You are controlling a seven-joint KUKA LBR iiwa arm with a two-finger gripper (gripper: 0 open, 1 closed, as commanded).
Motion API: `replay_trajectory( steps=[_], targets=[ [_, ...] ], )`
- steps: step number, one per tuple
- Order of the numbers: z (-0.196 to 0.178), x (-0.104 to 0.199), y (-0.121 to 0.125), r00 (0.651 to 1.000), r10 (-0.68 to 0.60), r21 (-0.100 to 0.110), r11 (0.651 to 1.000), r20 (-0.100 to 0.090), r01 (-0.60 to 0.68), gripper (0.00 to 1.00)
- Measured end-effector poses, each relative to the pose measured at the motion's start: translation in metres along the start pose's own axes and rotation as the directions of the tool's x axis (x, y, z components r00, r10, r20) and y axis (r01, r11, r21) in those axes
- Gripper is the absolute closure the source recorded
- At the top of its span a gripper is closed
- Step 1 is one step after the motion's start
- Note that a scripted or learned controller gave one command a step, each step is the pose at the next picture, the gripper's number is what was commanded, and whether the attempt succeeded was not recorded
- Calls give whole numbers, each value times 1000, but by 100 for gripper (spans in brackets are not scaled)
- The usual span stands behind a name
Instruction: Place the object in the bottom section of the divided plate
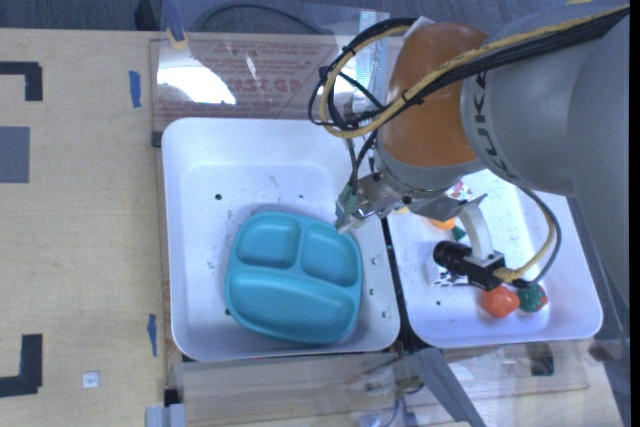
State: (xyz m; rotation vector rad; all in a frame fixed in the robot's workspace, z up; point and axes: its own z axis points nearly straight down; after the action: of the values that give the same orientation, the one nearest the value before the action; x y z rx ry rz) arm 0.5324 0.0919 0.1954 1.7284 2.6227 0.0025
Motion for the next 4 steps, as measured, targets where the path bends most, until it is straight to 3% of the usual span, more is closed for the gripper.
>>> replay_trajectory(
  steps=[1,2,3,4],
  targets=[
    [11,-15,17,997,82,1,997,2,-82,100],
    [5,59,40,998,56,-1,998,-1,-56,100],
    [5,55,39,998,60,0,998,1,-60,0],
    [106,92,95,965,-263,-8,965,3,263,0]
  ],
)
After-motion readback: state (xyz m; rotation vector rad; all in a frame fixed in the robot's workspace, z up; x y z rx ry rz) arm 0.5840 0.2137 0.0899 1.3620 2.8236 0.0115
